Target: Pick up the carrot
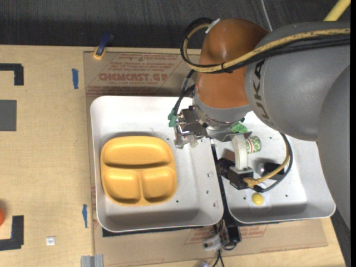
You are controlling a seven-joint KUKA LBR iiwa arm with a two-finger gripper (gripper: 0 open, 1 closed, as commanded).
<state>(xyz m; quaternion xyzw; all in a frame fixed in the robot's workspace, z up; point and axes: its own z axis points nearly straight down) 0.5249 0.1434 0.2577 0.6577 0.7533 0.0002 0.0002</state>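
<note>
Yellow three-compartment plate [138, 170] in a white bin [114, 110] — grey arm [311, 82], orange band [225, 65] — small yellow ball [257, 198].

Glossy yellow plastic tray [138, 168] sits in a smooth white plastic bin [111, 115]; the bench [44, 149] looks like matt wood.

This looks like a robotics lab: a plywood bench [44, 149] marked with black and blue tape, two white bins [105, 113] on cardboard, and loose cabling [278, 43] draped across the arm.

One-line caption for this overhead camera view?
KUKA arm reaches over two white bins; yellow divided tray in the left bin.
</note>
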